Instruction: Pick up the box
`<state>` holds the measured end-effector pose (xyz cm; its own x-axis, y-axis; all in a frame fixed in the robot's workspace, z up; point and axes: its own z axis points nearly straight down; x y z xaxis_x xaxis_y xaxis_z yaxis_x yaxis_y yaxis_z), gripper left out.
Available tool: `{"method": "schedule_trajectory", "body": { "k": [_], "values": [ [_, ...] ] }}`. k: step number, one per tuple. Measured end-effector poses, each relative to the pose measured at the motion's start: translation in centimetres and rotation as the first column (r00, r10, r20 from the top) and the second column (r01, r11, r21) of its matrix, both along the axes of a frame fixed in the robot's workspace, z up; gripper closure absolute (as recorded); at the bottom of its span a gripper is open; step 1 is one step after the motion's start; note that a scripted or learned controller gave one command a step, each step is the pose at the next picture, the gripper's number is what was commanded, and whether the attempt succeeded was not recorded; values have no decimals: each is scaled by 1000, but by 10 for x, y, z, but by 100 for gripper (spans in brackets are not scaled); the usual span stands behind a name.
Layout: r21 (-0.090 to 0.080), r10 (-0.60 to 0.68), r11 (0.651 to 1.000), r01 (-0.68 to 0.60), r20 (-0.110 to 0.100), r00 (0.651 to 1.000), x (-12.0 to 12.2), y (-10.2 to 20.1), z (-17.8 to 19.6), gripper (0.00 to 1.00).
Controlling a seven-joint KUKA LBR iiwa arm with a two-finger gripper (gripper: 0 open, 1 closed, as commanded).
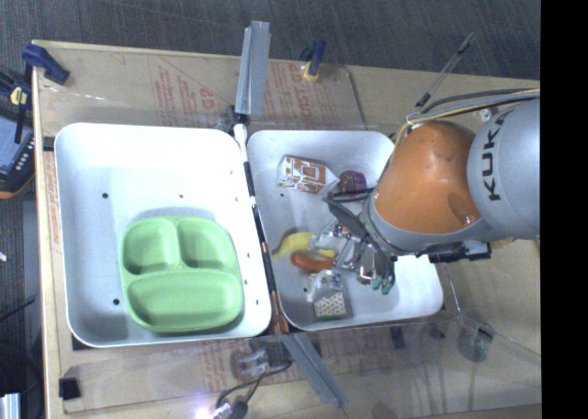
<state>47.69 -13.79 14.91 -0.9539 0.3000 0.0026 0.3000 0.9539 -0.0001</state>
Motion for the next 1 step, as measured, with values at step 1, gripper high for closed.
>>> {"method": "schedule_trajectory", "body": {
  "k": [1],
  "values": [
    [0,-117,993,117,0,993,0,8,-57,0]
  ]
}}
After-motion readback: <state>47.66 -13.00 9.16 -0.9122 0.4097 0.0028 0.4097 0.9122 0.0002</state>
